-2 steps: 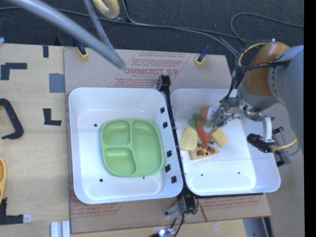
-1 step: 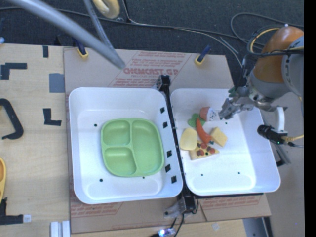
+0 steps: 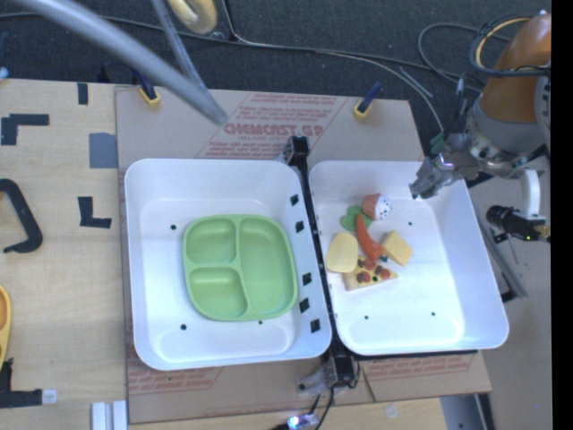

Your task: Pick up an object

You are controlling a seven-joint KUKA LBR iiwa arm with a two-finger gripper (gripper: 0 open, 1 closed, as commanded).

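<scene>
A small heap of toy food lies in the right bin [image 3: 448, 321]: a pale yellow piece [image 3: 341, 253], an orange-red carrot-like piece [image 3: 365, 236], a yellow wedge [image 3: 397, 248], a pizza slice [image 3: 369, 277], a green piece [image 3: 351, 216] and a small red and white piece [image 3: 377, 207]. My gripper [image 3: 428, 183] hangs over the bin's far right corner, to the right of the heap and apart from it. Nothing shows between its tips.
The left bin [image 3: 152, 195] holds a green divided plate [image 3: 240, 266]. A black clip row [image 3: 306, 240] joins the two bins. Cables run behind the bins and a grey pole [image 3: 116, 38] crosses the upper left.
</scene>
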